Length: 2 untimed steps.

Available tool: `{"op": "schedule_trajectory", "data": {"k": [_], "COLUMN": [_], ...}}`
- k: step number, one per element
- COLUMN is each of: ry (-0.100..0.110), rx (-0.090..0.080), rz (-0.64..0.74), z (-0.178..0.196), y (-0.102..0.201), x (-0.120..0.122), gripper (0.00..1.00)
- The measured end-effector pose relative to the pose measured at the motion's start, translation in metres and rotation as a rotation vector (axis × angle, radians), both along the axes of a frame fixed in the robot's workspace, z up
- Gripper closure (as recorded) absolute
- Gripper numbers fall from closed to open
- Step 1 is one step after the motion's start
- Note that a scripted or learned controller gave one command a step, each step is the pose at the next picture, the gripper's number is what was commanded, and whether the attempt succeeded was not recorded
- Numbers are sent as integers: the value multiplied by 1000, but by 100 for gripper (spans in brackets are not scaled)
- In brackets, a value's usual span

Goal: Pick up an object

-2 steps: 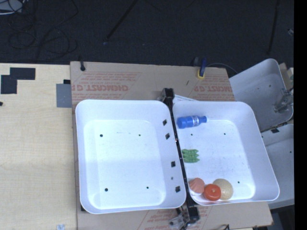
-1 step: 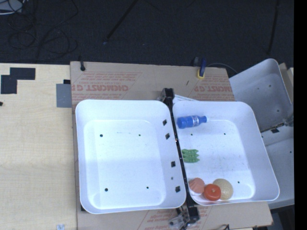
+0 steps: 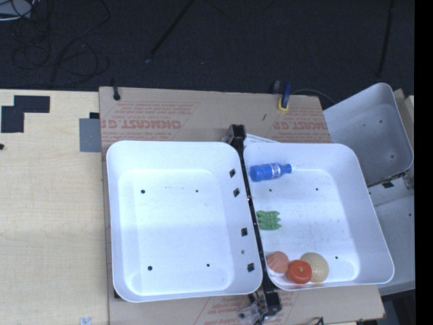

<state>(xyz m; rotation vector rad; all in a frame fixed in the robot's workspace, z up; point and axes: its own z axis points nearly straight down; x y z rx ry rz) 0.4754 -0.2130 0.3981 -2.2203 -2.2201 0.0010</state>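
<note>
Looking down from the fixed camera, you have two shallow white bins side by side on a cardboard sheet (image 3: 203, 117) printed with red lettering. The left bin (image 3: 115, 181) shows you only bare white floor with a few small dark holes. All the things you could pick lie in the right bin (image 3: 369, 202).

Count five of them. One blue bottle (image 3: 269, 172) lies on its side near the far left corner of that bin, its white cap pointing right. One small green item (image 3: 268, 220), ridged like a bunch of pods, sits just beside the divider, about halfway down. At the near edge you see three round things clustered together: one pinkish piece (image 3: 277, 261) on the left, one red piece (image 3: 299, 271) in the middle that looks like a tomato, and one pale yellowish piece (image 3: 316, 265) on the right. The red one touches both neighbours.

You cannot tell the gripper's state from this view.

A grey metal plate (image 3: 375, 131) stands beyond the right bin's far right corner.
</note>
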Motion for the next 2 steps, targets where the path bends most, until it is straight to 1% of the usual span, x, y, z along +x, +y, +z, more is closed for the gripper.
{"op": "schedule_trajectory", "data": {"k": [1, 2], "ry": [-5, 2], "rx": [-2, 0], "rz": [2, 0], "z": [42, 11], "y": [-1, 0], "x": [1, 1], "gripper": [100, 100]}}
